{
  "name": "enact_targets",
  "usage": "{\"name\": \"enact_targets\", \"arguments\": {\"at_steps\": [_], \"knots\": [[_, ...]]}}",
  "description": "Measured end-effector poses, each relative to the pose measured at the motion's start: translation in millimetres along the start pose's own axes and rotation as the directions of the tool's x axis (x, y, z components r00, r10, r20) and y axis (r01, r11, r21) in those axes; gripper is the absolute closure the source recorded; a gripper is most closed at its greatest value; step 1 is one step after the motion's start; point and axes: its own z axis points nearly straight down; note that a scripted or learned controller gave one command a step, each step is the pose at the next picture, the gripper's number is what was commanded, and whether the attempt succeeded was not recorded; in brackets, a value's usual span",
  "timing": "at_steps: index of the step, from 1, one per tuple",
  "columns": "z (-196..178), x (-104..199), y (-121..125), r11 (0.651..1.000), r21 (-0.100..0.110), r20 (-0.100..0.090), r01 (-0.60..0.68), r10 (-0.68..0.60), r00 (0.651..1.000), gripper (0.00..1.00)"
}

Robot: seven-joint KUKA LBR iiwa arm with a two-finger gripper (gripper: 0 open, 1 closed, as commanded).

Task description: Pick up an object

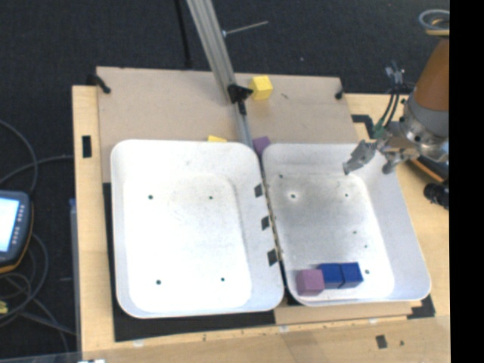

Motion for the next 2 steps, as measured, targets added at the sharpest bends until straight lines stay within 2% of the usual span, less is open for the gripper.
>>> {"name": "enact_targets", "arguments": {"at_steps": [1, 2], "knots": [[44, 48, -16, 1.000, 0.004, -0.004, -0.003, 0.003, 1.000, 0.00], [46, 65, -132, 1.000, 0.003, -0.003, -0.010, 0.010, 1.000, 0.00]]}}
